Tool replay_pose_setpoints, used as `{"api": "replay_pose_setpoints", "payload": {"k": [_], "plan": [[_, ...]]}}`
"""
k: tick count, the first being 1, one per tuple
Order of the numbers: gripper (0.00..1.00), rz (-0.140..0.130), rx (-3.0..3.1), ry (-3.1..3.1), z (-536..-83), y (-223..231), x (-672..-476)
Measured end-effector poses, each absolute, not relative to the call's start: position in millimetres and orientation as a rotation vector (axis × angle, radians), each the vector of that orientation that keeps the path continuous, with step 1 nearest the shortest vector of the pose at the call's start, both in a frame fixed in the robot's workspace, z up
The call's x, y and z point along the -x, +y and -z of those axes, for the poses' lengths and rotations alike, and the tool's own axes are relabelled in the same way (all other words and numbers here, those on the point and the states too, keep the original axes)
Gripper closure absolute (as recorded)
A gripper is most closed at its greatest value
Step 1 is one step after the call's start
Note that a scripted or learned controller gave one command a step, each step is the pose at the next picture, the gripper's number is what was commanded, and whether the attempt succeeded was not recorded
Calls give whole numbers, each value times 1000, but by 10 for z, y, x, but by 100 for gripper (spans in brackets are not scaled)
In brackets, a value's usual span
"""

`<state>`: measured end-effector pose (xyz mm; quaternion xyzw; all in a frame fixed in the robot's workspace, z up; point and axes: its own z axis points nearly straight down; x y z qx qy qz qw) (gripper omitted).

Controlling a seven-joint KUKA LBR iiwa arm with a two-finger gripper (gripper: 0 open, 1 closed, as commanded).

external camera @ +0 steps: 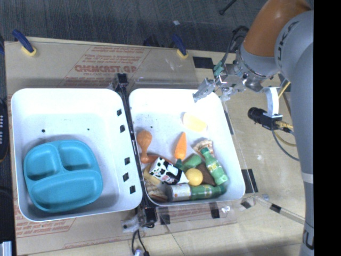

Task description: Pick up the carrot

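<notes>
Overhead, red "CHEMCAST GP" lettering ran across the brown paper (101,63) behind the bins. The smooth, tapered carrot (180,146) lay in the right bin (160,103), among glossy toy food. The hand (205,92) hung above that bin's far rim; its finger state was unclear.

Blue divided tray (63,173) in left bin (21,105)

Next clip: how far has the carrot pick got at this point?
Nothing looks done yet. The carrot lies in the right bin, among the other items, untouched. The tool hangs over that bin's far rim, well apart from the carrot. Left: approach, grasp and lift.
</notes>
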<state>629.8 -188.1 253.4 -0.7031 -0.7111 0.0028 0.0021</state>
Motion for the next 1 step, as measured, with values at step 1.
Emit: {"api": "replay_pose_setpoints", "payload": {"k": [1], "plan": [[0, -9, 2106, -2323, -905, -2092, -6119]]}}
